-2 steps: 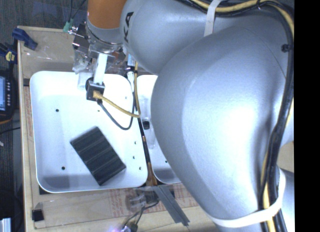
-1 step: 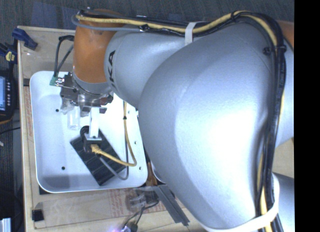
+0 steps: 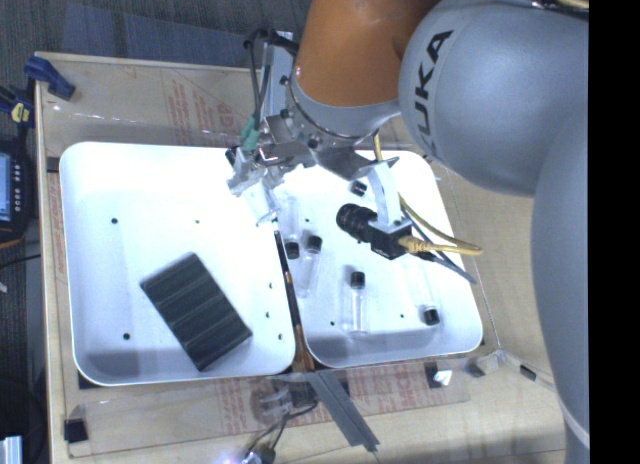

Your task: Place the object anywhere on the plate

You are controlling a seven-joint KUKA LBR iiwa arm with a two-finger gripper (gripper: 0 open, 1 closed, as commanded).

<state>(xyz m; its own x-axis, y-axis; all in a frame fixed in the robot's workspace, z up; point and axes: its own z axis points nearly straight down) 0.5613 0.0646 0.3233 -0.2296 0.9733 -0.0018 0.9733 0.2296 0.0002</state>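
- The gripper [image 3: 268, 214] hangs below the grey arm [image 3: 500, 82] with its orange band [image 3: 355, 37], just over the seam where the two white bins meet, at their far end.
- Its fingers look pale or see-through and blur into the white bin floor, so I cannot tell whether they are open or closed, nor whether anything sits between them.
- The metal wrist hardware [image 3: 275, 147] above the fingers carries cables and small brackets; a black cylindrical fitting [image 3: 362, 224] with yellowish cables trailing to the right sticks out over the right bin.
- The left bin [image 3: 90, 182] holds a dark, flat rectangular object with ribs [image 3: 195, 310] running along its top; it lies on the bin floor in the near half, turned at a slant, well apart from the gripper.
- This ribbed dark slab is the one loose thing plainly visible in the bins; whether it is the plate or the object to be placed cannot be told.
- The right bin [image 3: 460, 327] shows several small dark marks on its floor, and a faint clear shape [image 3: 355, 310] near its near edge that is too hard to make out.
- Both bins rest on a light wooden bench [image 3: 150, 82]; a blue clamp [image 3: 48, 74] sits at its far left corner.
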